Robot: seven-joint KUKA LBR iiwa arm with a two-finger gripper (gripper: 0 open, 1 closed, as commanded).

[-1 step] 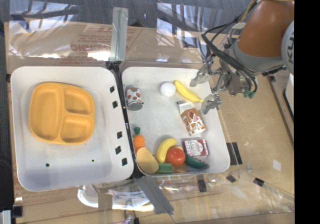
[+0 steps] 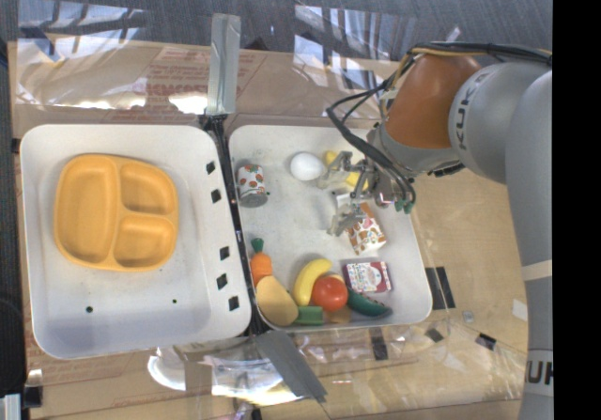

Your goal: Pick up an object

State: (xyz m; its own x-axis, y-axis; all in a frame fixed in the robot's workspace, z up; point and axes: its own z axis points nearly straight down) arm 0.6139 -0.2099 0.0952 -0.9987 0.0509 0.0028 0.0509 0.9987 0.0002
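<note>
Objects for picking lie in the right bin [image 2: 282, 141], and the gripper [image 2: 349, 197] hangs low over that bin's right half. Its fingers [image 2: 343, 218] stand apart, open to a moderate gap, with only white bin floor showing between them; nothing is held.

Just beyond the lower finger, touching or nearly touching it, lies a small printed packet [image 2: 366, 234] in red and white, tilted. Past that, farther toward the near rim, sits a red carton [image 2: 366, 276] with a white label, lying flat. A yellow item [image 2: 333, 158] peeks out just beside the upper finger, partly hidden by the gripper body, so what it is cannot be told. A white egg [image 2: 305, 166] rests a little to the left of the upper finger, apart from it.

Farther left of the fingers, near the bin's dividing wall, a small can [image 2: 251, 184] with a patterned label lies on its side. Well below the fingers, along the near rim, toy foods crowd together: a carrot [image 2: 260, 264], a tan slice-shaped piece [image 2: 275, 302], a banana [image 2: 312, 279], a tomato [image 2: 330, 292] touching the banana, and a green vegetable [image 2: 372, 306] beside the tomato.

Across the divider, well away from the fingers, the left bin [image 2: 56, 315] holds a yellow divided tray [image 2: 115, 211] with three compartments. Above the gripper, the orange band [image 2: 423, 103] and grey arm [image 2: 512, 136] reach in from the right, with black cables looping around the wrist.
</note>
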